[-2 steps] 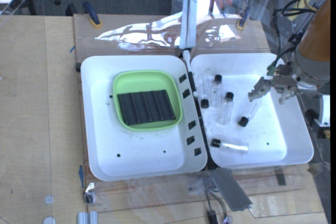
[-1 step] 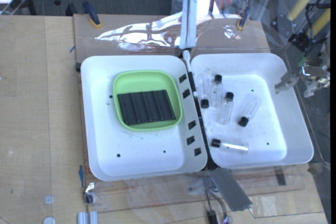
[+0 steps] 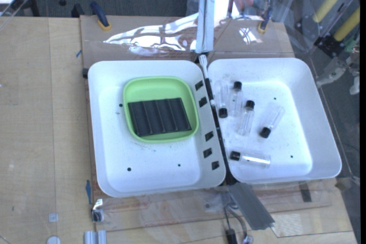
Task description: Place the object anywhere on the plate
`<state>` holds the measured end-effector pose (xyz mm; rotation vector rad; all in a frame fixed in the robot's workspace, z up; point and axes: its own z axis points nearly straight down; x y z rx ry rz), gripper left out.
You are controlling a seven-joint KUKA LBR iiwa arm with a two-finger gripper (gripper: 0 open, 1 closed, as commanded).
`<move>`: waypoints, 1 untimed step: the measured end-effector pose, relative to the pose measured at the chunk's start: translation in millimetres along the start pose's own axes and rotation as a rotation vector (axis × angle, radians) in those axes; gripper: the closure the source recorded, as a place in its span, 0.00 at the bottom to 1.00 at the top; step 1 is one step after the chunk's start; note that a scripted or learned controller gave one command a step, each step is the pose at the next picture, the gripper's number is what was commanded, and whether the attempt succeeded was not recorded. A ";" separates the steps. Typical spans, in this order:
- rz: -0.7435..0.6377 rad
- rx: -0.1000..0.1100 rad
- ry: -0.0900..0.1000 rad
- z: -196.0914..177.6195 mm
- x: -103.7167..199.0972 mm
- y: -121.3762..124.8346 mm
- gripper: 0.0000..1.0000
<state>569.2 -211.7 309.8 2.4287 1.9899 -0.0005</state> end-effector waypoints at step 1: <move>0.165 0.000 0.000 -112.9 3.5 43.2 0.00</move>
